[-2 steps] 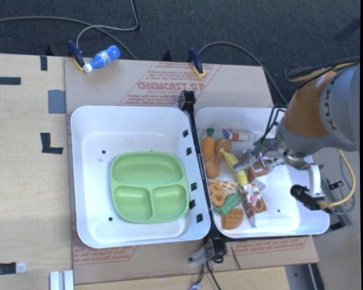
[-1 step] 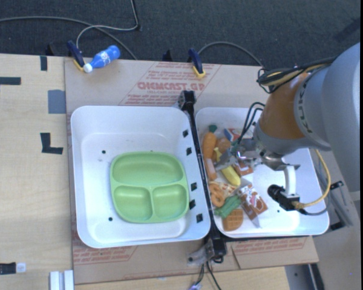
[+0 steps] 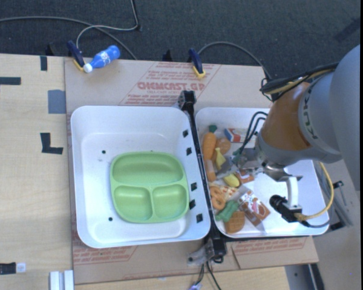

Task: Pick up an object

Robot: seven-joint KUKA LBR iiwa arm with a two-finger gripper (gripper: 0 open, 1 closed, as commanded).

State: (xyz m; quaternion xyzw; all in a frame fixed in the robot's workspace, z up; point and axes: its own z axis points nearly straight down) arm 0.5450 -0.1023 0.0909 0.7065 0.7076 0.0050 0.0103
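Arm low over the cluttered right white bin [image 3: 311, 225]

The hand [image 3: 245, 157] sits centre-right among small toy foods, near an orange carrot-shaped piece [image 3: 209, 144]; its opening I cannot tell. Crowding could make it pinch two items or slip off

arm [image 3: 317, 110] is running off the right edge, upper links cut | wrist is covering the jaws, their state unreadable | right bin [image 3: 317, 225] is sitting partly hidden beneath the arm | toy pile [image 3: 227, 183] is blurring together, small pieces too tiny to name
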